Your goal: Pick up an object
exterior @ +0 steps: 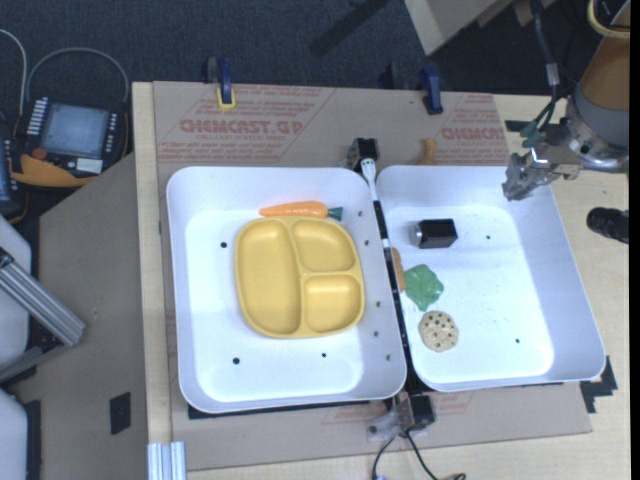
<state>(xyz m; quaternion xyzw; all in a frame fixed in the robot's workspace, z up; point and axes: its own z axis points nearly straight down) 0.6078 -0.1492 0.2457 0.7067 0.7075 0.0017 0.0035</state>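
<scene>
Three items in right bin (560,268); pincer (520,183) above far rim, finger state unclear, seemingly empty.

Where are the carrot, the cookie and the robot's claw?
carrot (293,209), camera view, middle of its orange body.
cookie (438,330), camera view, centre of its top.
claw (520,186), camera view, at its fingertips, over the right bin's far corner.

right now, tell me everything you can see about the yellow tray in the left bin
The yellow tray is a rounded-corner dish, plastic by its look, split into three compartments: one long section down its left side and two smaller ones on the right. It lies flat and right way up on the floor of the left bin, about in the middle. Nothing lies in its compartments. A toy carrot lies along its top edge, seemingly touching the rim.
</scene>
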